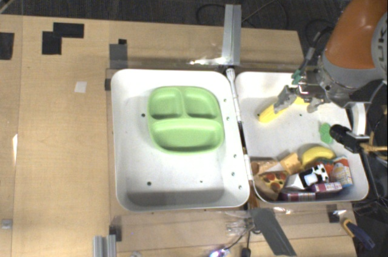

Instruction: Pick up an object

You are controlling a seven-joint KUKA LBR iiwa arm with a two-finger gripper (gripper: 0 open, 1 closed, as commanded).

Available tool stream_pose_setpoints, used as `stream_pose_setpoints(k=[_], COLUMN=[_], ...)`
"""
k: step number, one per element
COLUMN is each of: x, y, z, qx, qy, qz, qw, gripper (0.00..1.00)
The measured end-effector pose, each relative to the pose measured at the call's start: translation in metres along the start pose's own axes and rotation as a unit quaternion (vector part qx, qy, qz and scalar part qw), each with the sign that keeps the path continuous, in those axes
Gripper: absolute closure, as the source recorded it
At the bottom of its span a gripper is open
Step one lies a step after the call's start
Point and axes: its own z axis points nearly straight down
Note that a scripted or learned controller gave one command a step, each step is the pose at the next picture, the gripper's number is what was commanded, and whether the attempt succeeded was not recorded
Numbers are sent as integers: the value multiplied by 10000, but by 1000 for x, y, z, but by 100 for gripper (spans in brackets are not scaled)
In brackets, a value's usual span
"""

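In the right bin (267,140), a long yellow object (268,113) lies toward the back. My gripper (297,105) hangs right over its right end, with the fingers (282,102) spread apart on either side, so it is open. The yellow object's left end sticks out past the left finger. I cannot tell whether the fingers touch it. A banana (317,154) lies further forward on the right, and a small green item (325,131) sits by the right wall.
A heap of small packages and toys (303,178) crowds the right bin's front edge. The left bin (130,146) holds a green divided plate (185,117). A metal post (232,31) stands behind the wall between the bins. The arm's orange and grey body (357,37) hangs over the right bin's far right corner.
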Motion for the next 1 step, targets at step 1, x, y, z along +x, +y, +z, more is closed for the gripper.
stream_pose_setpoints(k=[1], x=[5], y=[75], z=[123], qx=[-27], qy=[-7], qz=[-1585], qw=[9874], gripper=[0])
